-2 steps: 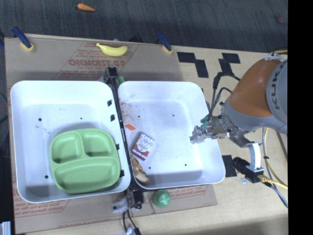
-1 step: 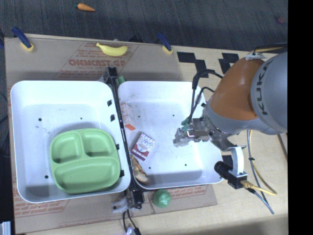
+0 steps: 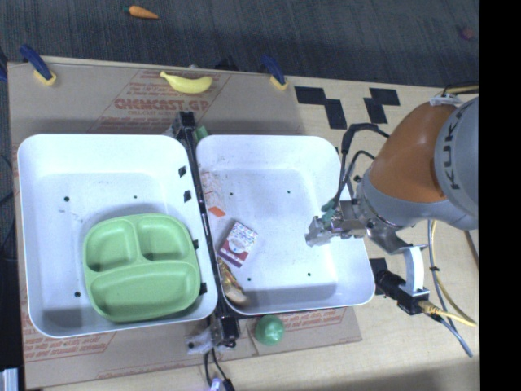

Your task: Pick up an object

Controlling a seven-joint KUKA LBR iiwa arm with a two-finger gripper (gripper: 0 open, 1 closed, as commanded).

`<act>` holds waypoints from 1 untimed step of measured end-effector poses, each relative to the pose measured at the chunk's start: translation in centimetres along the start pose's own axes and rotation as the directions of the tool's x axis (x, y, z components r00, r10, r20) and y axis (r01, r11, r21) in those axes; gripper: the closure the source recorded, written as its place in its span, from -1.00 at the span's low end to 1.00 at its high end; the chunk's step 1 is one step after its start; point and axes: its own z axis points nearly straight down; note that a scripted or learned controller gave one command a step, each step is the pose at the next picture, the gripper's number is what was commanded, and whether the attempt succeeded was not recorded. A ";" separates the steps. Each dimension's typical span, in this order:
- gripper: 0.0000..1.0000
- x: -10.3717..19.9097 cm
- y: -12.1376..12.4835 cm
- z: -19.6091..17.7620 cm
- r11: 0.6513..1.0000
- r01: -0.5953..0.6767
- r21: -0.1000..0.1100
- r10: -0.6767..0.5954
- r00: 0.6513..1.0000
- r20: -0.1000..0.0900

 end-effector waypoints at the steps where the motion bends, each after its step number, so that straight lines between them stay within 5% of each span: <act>1: 1.00 7.3 0.1 0.0 1.000 0.004 0.000 -0.004 1.000 -0.001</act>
